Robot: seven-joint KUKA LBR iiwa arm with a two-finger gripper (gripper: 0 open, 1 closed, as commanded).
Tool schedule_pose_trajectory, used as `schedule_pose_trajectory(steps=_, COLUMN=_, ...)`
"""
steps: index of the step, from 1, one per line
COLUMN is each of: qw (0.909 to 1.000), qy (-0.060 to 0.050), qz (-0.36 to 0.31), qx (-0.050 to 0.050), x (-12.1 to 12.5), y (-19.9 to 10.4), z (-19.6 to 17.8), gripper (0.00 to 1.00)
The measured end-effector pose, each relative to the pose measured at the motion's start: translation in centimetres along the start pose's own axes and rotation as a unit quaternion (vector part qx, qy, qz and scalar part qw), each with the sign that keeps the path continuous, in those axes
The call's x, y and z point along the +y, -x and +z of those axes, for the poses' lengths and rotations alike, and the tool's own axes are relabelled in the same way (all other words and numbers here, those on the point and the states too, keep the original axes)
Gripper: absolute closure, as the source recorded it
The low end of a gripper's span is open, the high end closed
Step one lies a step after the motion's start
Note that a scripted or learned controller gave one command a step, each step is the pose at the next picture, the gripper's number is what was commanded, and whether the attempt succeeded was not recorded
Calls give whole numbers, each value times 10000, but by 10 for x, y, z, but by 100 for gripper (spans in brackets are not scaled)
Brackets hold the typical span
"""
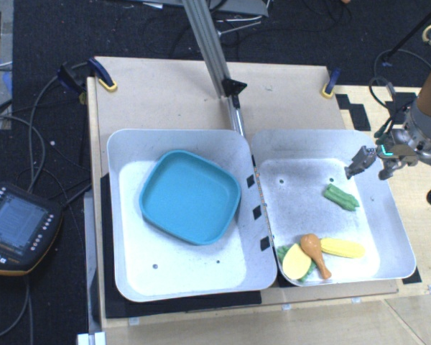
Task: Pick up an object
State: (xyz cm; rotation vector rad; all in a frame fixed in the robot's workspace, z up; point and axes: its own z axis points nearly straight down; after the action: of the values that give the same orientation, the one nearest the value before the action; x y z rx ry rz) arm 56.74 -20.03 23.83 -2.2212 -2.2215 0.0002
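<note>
Bins, two, shallow white, side by side on plywood bench (165, 99). Left bin (129, 264) held one blue square plate (190, 196), lying flat, roughly centred, tilted corner-on to the view. Right bin (294, 178) held the likely pick candidates: green bean-like pod (341, 197) alone near mid-bin, well apart from the rest; at the near edge a cluster w/ orange drumstick-shaped toy (314, 253), yellow slice (297, 262) touching it on the left, yellow corn-like piece (342, 248) just beside it on the right, small green bit tucked by the slice. Gripper (370, 162) sat at the right bin's far right rim, above and to the right of the green pod, arm entering from the right edge. Jaws appeared spread, two fingers splayed apart, nothing between them. Judgement: approach stage, no item grasped yet; green pod was nearest and isolated, so the easier target; cluster items crowd each other against the bin wall, so a grab there risks fouling neighbours.
</note>
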Motion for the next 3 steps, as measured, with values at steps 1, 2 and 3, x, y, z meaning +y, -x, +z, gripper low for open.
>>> schedule_pose_trajectory(steps=1, qw=10000, qy=0, qz=0, qx=0, x=0, y=0, z=0, gripper=0)
schedule_pose_trajectory(steps=2, qw=10000, qy=-17, qz=-1, qx=4, x=-1, y=-1, z=42, gripper=0)
schedule_pose_trajectory(steps=3, qw=10000, qy=-22, qz=-3, qx=7, x=-9, y=-9, z=94, gripper=0)
